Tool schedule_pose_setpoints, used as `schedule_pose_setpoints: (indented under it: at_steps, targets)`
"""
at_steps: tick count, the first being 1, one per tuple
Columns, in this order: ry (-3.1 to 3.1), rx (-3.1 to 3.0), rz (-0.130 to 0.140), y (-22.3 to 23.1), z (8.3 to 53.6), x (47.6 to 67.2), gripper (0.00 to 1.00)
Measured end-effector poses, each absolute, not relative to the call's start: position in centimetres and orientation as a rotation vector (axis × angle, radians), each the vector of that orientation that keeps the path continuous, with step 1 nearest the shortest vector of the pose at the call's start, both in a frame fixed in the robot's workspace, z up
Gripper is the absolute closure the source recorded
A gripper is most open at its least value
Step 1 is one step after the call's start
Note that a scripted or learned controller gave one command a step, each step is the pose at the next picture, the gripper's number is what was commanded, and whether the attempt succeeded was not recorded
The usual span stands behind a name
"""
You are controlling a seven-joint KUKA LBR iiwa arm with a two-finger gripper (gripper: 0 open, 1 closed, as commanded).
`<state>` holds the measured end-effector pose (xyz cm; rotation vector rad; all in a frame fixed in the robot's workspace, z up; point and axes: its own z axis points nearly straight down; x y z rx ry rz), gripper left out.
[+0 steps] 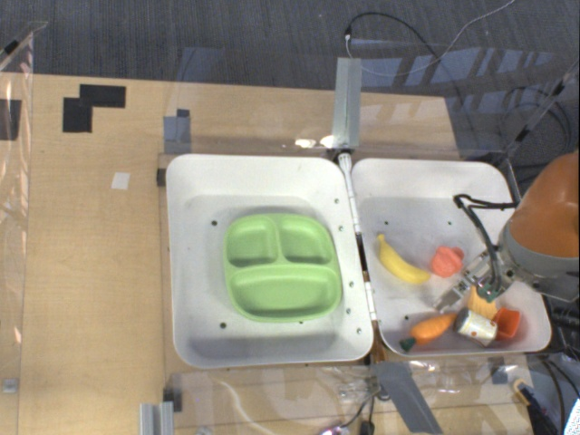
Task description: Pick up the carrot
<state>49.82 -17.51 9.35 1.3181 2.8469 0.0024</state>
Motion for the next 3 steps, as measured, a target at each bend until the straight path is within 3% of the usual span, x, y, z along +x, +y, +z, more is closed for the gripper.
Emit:
schedule_pose_setpoints:
  at_steps: [1,2,3]
  targets:
    - [2.922,1.094,0.004,-10.9,9.1,49.3,0.0]
    - [3.068,0.631,0.003,-6.2,18.6,53.0,0.0]
    - [3.05,0.715,0.004,-5.8,18.6,54.5,0.0]
